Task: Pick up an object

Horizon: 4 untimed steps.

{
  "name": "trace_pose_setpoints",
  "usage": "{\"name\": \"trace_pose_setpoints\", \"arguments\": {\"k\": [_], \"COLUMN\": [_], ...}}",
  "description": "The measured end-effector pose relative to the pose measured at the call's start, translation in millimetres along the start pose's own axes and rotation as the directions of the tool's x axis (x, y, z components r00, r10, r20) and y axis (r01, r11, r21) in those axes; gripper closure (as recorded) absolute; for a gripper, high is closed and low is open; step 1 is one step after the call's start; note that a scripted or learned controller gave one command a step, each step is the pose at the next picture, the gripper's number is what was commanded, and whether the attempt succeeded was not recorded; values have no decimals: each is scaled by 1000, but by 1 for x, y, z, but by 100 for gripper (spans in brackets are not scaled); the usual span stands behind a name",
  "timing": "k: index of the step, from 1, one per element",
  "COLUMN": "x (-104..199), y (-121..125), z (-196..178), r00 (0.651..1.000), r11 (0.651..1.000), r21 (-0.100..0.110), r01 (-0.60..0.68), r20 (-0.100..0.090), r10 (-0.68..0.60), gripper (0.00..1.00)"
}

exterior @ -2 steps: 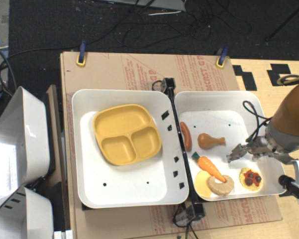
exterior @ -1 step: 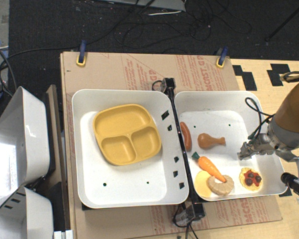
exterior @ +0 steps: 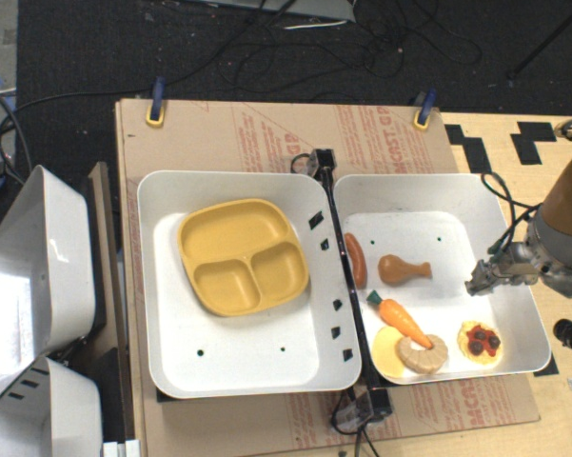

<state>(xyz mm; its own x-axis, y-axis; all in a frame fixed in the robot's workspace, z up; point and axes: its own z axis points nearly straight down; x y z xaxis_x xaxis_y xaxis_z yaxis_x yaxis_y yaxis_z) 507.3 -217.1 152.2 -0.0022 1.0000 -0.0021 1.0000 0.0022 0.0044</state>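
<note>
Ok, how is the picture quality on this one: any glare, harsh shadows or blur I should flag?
Camera view: even overhead light with soft shadows; the yellow plate and carrot are sharp; the white bins are bright but keep their edges; mild glare on the spare bin at left; the gripper is small and slightly soft.

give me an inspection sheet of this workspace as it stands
surface: cardboard-topped bench bearing left bin and right bin, side by side
job's things: in the right bin, sausage, drumstick, carrot, round cracker on a pale yellow slice, small tart with berries
clutter: yellow divided plate in the left bin
grippers: gripper low over the right bin's right side, holding nothing visible
cables: black cables on the dark floor behind the bench; a cable along the arm
surroundings: two clamps at the bench's back edge, white tubs at left
</note>
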Motion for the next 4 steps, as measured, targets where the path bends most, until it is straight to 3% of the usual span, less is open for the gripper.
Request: {"name": "trace_pose_setpoints", "arguments": {"k": [1, 2, 4], "x": [8, 8, 114], "y": [0, 0, 37], "z": [-59, -66, -65], "r00": [1000, 1000, 1000], "r11": [1000, 1000, 1000], "r21": [-2, 2, 5], "r01": [2, 1, 6], "r20": [0, -1, -4], "r10": [-2, -1, -6], "gripper": [100, 100, 100]}}
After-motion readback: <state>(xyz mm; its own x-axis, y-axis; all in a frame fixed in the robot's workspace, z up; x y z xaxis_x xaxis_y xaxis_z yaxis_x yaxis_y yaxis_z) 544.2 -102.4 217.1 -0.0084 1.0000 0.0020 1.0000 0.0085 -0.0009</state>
